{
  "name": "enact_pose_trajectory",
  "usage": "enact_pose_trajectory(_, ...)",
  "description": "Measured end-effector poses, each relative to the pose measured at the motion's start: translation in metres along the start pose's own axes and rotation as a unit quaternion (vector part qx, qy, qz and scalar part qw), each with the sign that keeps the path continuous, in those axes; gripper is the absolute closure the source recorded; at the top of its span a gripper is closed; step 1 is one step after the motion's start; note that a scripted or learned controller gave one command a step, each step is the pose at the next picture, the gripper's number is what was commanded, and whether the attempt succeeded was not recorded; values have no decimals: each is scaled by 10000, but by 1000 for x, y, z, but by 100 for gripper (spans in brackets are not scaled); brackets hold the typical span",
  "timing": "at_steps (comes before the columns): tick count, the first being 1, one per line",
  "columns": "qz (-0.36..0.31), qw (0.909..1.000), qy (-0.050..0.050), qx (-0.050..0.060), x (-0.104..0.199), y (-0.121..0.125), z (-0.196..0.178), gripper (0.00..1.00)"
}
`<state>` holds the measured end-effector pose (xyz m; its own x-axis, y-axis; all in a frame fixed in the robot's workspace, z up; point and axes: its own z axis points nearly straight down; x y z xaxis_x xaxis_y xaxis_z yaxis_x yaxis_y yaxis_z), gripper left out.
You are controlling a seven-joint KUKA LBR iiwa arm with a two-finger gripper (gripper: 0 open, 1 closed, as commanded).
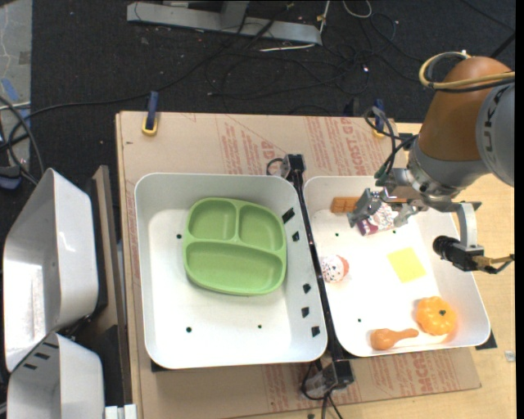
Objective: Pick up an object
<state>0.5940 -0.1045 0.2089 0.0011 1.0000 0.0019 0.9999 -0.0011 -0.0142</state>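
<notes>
1 fixed overhead camera, slanted down on 2 white bins, arm from right.

**A robotics lab, by every sign**

This is a test bench, not a home or a shop. The bench is topped with plain brown board printed with red lettering, held by a clamp at its far left corner. Two shallow white bins sit side by side on it, fixed along their shared edge. Loose black cables trail across the dark floor beyond the far edge, near a grey metal bracket. An industrial arm, grey with an orange band, reaches in over the right bin. Spare white tubs stand off the bench's left edge.
</notes>
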Motion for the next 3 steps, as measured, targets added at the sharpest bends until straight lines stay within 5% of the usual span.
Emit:
enact_pose_trajectory(1, -10, 10000, -9, -71, 0, 3, -8, 0)
enact_pose_trajectory(3, 4, 10000, -9, -47, 0, 4, 99, 0)
